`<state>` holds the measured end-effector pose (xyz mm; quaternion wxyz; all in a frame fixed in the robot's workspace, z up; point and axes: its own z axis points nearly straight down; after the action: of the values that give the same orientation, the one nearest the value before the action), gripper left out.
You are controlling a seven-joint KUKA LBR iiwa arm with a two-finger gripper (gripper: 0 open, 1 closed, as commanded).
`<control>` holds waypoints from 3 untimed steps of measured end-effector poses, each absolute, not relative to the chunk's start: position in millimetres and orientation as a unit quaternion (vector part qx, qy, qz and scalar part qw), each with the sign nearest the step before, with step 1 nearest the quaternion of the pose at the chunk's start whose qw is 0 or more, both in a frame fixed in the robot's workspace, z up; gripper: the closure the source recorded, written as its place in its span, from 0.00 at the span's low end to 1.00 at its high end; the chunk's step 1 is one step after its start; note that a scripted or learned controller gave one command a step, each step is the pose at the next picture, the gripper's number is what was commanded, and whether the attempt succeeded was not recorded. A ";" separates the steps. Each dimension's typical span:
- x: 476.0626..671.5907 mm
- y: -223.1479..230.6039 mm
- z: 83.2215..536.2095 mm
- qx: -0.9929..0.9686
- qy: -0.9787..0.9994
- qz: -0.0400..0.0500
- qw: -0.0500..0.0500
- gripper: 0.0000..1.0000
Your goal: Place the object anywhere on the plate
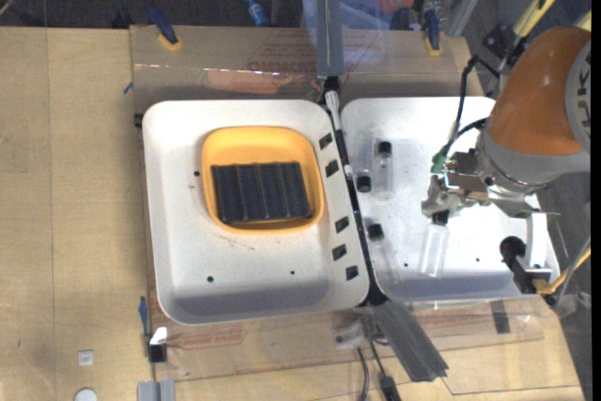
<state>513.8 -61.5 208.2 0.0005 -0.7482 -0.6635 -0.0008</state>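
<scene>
Plate waits: the yellow rounded plastic plate point(261, 143) carries a dark ribbed slab point(260, 192).
Right of the plate, the claw point(439, 209) hovers; whether clenched, I cannot tell.

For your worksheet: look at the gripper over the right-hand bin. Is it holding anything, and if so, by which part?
It cannot be told. The gripper sits low in the right bin, and its tips are too small and blurred to judge.

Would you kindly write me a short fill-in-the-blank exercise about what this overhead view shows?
1. The yellow plate lies in the ____ bin.
2. A dark ridged block rests on the ____.
3. The claw hovers over the ____ bin.
4. The band on the arm is ____.

Missing words: left; plate; right; orange
</scene>
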 end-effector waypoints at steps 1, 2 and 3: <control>573.2 -65.2 184.2 -0.699 -0.716 0.000 -0.001 1.00; 618.2 -37.8 196.6 -0.664 -0.748 0.000 -0.001 1.00; 651.6 -23.5 184.7 -0.634 -0.773 0.000 -0.001 1.00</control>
<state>651.6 -23.5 184.7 -0.0013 -0.6344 -0.7730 -0.0003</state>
